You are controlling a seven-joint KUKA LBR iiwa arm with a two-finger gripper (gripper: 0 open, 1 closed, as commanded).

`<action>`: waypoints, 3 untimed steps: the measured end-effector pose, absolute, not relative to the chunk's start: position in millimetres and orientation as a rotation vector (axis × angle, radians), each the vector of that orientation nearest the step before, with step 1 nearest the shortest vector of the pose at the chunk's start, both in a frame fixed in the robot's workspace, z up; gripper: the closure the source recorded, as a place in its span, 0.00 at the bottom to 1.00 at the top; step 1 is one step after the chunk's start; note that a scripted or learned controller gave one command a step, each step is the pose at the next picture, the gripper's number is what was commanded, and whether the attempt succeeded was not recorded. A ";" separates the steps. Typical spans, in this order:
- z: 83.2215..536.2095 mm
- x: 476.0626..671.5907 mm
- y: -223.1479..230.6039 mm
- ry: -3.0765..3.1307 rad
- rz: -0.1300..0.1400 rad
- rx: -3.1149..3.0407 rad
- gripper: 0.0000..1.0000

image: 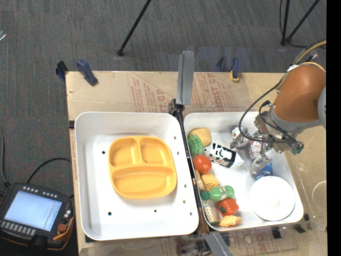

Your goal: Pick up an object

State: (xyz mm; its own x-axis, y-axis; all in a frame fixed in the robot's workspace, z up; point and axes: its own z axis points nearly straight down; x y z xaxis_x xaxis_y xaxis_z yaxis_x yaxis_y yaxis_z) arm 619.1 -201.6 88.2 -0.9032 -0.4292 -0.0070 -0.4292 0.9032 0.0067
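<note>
A: Biggest first?
B: Table, brown top w/ red print, carries two white bins side by side. Left bin has a yellow tray, three compartments, lying flat near its middle.

A: Right bin?
B: Right bin has the arm over it, orange band up top, reaching in from the right. Its gripper sits low over the bin's upper right part, w/ cables looped round the wrist.

A: Jaws?
B: Can't tell. Grey hardware and wires crowd the spot, so no reading on how far open they are or whether anything's between them. There's a small blue item just below the gripper, touching or nearly, can't say which.

A: Rest of the objs?
B: White round plate in the bin's lower right corner. Other bits run down the left wall: yellowish round piece at top, green ridged toy beside it, black-and-white item to their right, near the gripper but apart. Below, red tomato-like ball, then a yellow waffle-ish piece, green toy, red pepper-like one, small orange piece at the bottom.

A: Off the table?
B: Pendant w/ a lit screen on the floor, lower left.
</note>
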 end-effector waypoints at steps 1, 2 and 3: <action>88.2 598.3 -196.5 3.061 0.004 -0.695 0.00; 99.1 600.5 -193.7 3.055 0.006 -0.700 1.00; 98.6 600.2 -193.7 3.055 0.006 -0.700 0.00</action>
